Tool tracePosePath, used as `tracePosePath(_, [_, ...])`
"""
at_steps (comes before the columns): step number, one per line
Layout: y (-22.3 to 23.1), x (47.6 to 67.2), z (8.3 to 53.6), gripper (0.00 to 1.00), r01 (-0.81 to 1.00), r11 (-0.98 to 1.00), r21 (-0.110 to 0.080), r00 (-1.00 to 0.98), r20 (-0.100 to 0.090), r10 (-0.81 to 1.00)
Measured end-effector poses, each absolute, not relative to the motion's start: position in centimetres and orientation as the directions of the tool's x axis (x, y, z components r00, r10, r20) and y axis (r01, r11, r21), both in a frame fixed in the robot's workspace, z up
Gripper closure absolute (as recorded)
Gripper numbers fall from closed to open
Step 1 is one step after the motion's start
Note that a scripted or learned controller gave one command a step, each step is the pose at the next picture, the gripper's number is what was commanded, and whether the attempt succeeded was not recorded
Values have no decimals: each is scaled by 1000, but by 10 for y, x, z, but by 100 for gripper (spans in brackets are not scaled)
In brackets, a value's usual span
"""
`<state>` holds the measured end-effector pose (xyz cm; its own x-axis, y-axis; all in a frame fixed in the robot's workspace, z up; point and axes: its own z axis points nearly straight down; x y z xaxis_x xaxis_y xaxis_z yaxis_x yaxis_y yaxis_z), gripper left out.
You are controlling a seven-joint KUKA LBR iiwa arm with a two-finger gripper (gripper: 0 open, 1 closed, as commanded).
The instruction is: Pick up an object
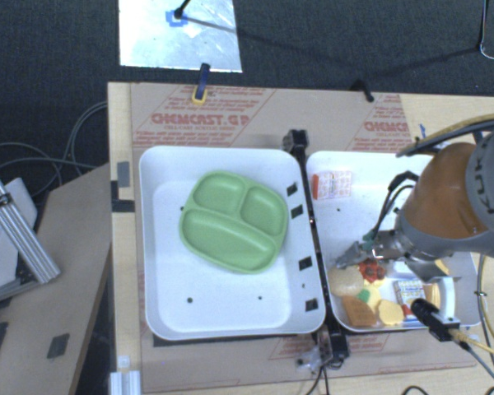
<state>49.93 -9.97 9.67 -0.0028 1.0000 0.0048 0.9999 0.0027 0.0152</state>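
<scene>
Pincer [364, 257] low over toy-food pile [370, 299] in right bin [346, 212]; grip state: cannot tell. Pieces look light, rigid, slick plastic; grasp yellow piece [390, 312] across narrow sides.

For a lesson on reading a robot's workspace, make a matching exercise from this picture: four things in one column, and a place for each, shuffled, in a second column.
Things
1. Green plate
2. Red-and-white packet
3. Pile of small items
4. Arm

Places
A. Near end of the right bin
B. Over the right bin, reaching in from the right
C. Middle of the left bin
D. Far end of the right bin

Pairs: 1-C, 2-D, 3-A, 4-B
</scene>
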Motion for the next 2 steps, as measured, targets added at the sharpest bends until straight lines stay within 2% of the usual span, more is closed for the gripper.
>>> tracePosePath(1, [-103, 499, 107, 100, 1000, 3, 19, -3, -4, 1000])
tracePosePath(2, [-114, 501, 163, 100, 1000, 3, 7, -3, -2, 1000])
